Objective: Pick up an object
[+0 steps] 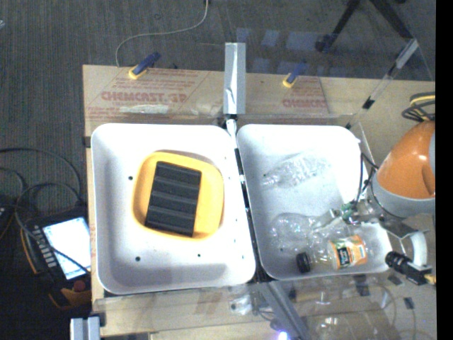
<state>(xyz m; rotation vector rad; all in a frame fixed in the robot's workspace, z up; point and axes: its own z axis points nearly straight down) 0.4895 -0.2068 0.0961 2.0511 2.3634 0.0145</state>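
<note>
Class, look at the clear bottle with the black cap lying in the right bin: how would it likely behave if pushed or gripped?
The bottle lies on its side, so a push would probably roll it. Its clear plastic looks smooth, maybe slippery, and likely light.

Red printed lettering runs along the brown protective sheet on the desk behind the 2 bins; at the left it looks like "CHEMCAST GP", though the letters are faint. A second red print sits further right, too cut off to read. The bottle carries a label with print too small to make out.
</note>
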